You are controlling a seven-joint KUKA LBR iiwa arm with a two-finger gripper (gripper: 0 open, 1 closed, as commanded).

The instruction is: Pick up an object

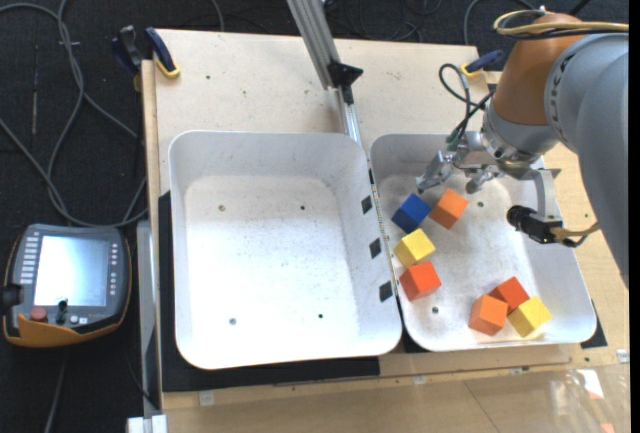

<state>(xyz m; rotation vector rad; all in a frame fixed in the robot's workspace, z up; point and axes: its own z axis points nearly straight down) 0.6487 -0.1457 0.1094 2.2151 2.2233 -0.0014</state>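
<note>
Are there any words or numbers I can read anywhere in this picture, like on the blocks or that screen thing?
No text here can be read.
Handheld screen unit left of the bench: its display is a pale blur, nothing legible.
Coloured blocks, such as the blue block: plain faces, no letters or numbers.
White bins: dark specks and small black tabs, no writing.

Count: 2 white bins on the worktop, left bin and right bin. 7 cubes total, all in the right bin: 1 blue, 2 yellow, 4 orange/red. 1 arm. 1 teach pendant left of the worktop.
</note>
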